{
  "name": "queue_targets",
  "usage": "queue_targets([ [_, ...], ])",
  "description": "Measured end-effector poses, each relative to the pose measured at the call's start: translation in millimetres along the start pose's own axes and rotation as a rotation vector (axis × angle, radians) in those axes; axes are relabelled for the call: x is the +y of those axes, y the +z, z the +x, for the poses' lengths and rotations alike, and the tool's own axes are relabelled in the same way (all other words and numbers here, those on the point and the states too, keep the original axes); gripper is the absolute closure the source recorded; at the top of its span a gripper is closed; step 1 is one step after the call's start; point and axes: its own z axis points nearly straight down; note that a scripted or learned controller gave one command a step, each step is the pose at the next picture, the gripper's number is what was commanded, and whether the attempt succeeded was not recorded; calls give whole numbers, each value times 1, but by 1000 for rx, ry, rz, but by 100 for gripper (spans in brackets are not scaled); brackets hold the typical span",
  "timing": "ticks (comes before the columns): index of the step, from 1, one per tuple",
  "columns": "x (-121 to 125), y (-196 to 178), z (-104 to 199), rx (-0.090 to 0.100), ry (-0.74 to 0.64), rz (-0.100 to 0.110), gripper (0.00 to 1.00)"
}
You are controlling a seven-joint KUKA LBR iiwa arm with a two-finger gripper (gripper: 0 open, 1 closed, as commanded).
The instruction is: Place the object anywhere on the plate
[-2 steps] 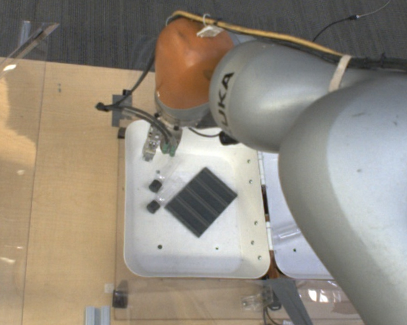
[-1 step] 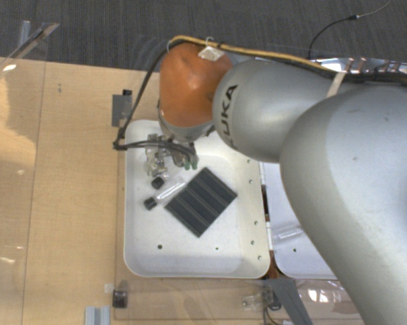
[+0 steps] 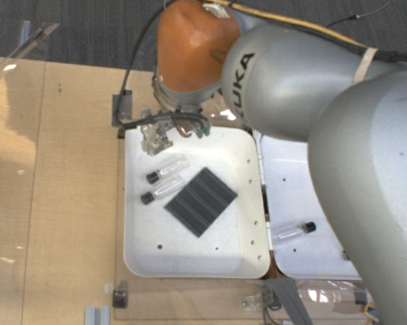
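Two white bins are seen side by side on the bench [image 3: 54,185]; the dark ribbed plate [image 3: 200,201] lies at the centre of the left bin [image 3: 186,262]; two clear black-capped tubes [image 3: 164,177] lie just beside its upper left edge, not on it, so the placing is judged not yet done; the tool [image 3: 157,136] hangs over the bin's upper left corner, near the tubes; whether it is spread or pressed together cannot be told; a third tube [image 3: 296,230] lies in the right bin [image 3: 291,169].

A light wooden surface [image 3: 53,206] fills the left and bottom of the frame; dark grey carpeted floor [image 3: 75,18] runs along the top
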Motion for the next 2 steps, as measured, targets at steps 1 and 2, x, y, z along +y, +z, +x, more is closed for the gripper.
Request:
queue_targets([
  [1,31,88,71,2,-289,-1,100],
  [2,6,-75,42,0,-123,0,100],
])
